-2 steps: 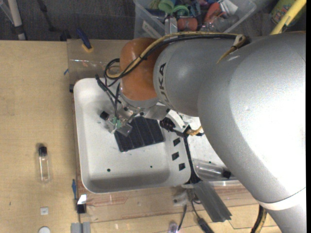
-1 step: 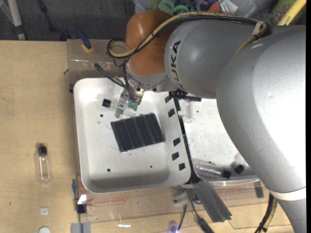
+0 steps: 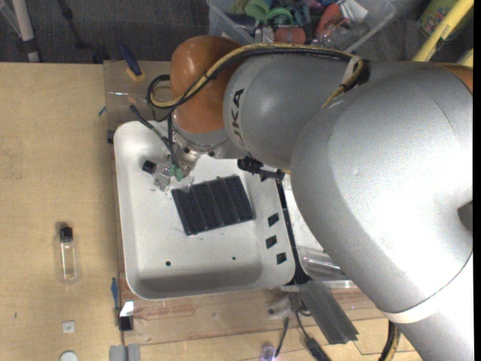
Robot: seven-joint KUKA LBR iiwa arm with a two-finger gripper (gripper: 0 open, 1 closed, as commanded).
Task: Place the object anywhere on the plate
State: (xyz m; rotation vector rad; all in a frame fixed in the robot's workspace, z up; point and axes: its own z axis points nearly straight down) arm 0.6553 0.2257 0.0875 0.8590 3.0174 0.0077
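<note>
A dark ribbed rectangular slab (image 3: 213,204) lies flat in the middle of the left white bin (image 3: 150,265). My gripper (image 3: 169,170) hangs low over the bin's far left part, just off the slab's far left corner, below the orange wrist band (image 3: 197,81). A small green bit (image 3: 179,173) shows at the gripper's tip; whether it is held cannot be made out. A small dark piece (image 3: 148,166) sits just left of the tip. The grey arm (image 3: 353,164) hides the right bin.
A clear vial with a black cap (image 3: 68,253) lies on the wooden bench left of the bins. A clear tub of coloured toys (image 3: 301,6) stands behind the bins. A blue clip (image 3: 134,70) sits at the back left corner.
</note>
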